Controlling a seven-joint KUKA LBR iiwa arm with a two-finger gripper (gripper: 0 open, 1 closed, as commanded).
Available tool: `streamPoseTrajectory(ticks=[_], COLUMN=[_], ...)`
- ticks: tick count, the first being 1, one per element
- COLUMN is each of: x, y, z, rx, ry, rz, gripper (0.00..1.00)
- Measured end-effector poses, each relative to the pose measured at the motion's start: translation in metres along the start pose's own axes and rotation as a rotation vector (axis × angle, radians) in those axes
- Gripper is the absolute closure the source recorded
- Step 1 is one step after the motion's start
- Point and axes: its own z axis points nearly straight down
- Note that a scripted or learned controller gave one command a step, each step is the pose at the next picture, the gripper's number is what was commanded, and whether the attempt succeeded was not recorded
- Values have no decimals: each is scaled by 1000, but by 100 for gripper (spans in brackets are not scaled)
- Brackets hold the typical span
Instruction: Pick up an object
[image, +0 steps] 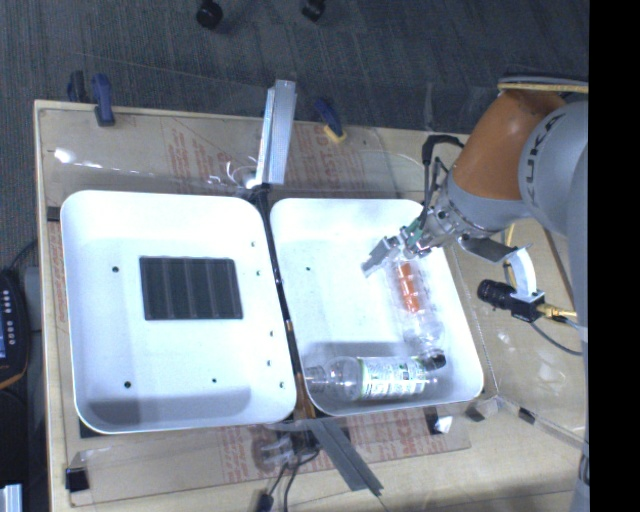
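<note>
In the right bin (330, 240) lie two clear plastic bottles. One with an orange label (412, 290) runs along the right wall, its dark cap toward the front. The other, with a green and white label (375, 377), lies across the front wall. My gripper (396, 250) hangs low over the back right of this bin, right at the far end of the orange-label bottle. No object can be made out in its grasp. A dark ribbed rectangular block (190, 288) lies flat in the middle of the left bin (100, 380).
The grey arm with its orange band (505, 150) reaches in from the upper right. A black cable fitting (505, 297) sits just outside the right bin's right wall. A metal bar (275, 135) stands at the back between the bins.
</note>
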Motion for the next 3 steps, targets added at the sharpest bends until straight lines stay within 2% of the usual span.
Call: streamPoseTrajectory(ticks=[1, 2, 3], x=[-5, -17, -8], y=[10, 48, 37], z=[-53, -158, -252], rx=[1, -2, 0], ry=[2, 0, 0], rz=[37, -125, 173], gripper=[0, 0, 0])
